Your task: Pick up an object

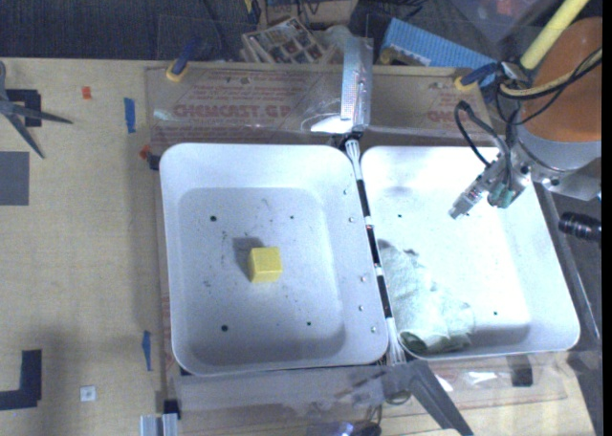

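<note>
Two options here, but your gripper (475, 197), jaws' state unclear, hangs nearer the crumpled cloth (427, 305), so drop straight onto it.

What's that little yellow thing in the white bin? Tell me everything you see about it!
The yellow block is a small cube-like piece, bright yellow and plain, with no markings visible. It looks like foam or sponge, though that is hard to tell. It sits flat on the floor of the left bin, near the middle, turned slightly askew to the bin's edges, casting a small shadow to its upper left. Nothing touches it but the bin floor. The gripper is over the other bin, well apart from it.
</note>
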Motion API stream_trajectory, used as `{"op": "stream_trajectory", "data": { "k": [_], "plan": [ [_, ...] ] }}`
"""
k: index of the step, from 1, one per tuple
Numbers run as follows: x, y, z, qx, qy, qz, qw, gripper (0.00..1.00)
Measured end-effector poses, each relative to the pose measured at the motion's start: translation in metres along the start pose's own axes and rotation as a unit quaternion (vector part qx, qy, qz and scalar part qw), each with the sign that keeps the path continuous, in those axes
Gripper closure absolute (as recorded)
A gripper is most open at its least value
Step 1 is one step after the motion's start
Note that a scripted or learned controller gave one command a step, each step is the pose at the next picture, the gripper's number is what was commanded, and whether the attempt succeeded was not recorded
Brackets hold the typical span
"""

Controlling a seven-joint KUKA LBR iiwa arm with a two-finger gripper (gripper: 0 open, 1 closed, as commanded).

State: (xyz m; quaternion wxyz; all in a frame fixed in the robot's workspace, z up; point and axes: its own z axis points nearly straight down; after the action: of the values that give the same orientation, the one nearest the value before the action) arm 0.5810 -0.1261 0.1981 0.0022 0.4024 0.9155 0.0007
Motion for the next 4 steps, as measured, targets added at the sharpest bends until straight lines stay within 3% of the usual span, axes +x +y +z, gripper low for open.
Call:
{"op": "stream_trajectory", "data": {
  "k": [1,2,3,4],
  "plan": [
    [-0.028,-0.031,0.015,0.0,0.0,-0.078,0.9969,1.0],
    [-0.008,-0.017,0.043,0.002,0.001,0.216,0.9765,1.0],
    [-0.019,-0.033,-0.006,0.001,-0.001,0.377,0.9264,1.0],
    [-0.023,-0.003,0.028,0.001,0.001,0.184,0.9829,1.0]
  ]
}}
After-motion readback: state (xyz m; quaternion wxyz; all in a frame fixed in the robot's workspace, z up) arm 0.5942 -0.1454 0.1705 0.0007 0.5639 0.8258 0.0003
